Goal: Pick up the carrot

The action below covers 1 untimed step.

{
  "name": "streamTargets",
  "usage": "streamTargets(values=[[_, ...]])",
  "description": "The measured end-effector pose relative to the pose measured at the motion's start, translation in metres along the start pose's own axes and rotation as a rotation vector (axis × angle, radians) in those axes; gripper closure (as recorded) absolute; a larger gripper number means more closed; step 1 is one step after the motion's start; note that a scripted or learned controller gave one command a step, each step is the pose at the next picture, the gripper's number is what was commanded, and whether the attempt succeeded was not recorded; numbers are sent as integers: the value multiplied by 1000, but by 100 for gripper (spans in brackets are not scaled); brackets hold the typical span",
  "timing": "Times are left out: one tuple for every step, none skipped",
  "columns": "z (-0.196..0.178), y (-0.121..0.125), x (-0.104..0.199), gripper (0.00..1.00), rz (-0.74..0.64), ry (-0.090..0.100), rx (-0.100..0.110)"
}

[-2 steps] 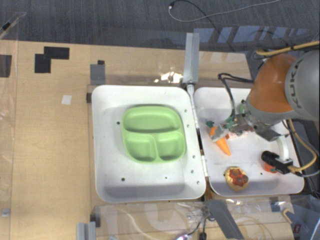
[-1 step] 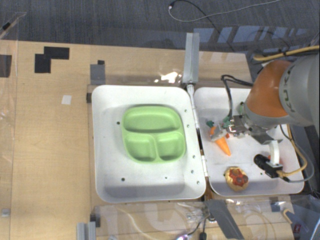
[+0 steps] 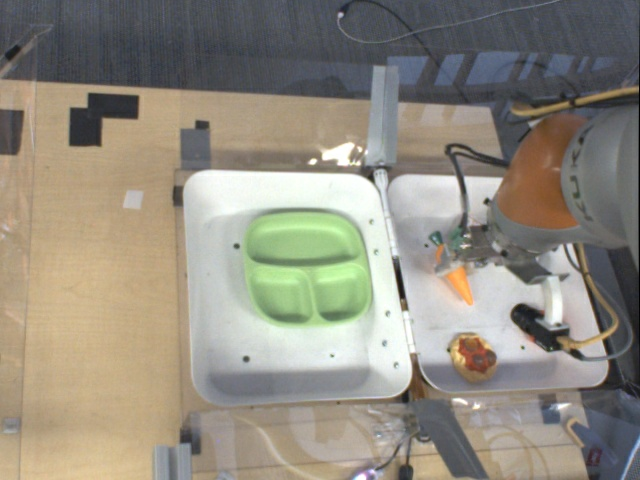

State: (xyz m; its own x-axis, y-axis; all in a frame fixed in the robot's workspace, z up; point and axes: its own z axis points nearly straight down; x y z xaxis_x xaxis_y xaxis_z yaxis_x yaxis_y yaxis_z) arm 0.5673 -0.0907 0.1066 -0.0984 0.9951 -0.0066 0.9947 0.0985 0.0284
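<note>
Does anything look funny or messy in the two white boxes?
Not really. The green tray sits flat in the left bin, nothing on it. In the right bin, the carrot lies by the gripper, and a round pastry sits apart. Nothing spilled or broken.

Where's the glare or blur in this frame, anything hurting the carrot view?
Camera view: bright glare on the bench at the top rim of the left white bin; the small orange carrot in the right white bin is sharp and evenly lit; the gripper above it looks cluttered and shadowed.
</note>
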Motion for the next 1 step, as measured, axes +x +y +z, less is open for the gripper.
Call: streamTargets(values=[[-78, 60, 51, 100, 124, 4, 24]])
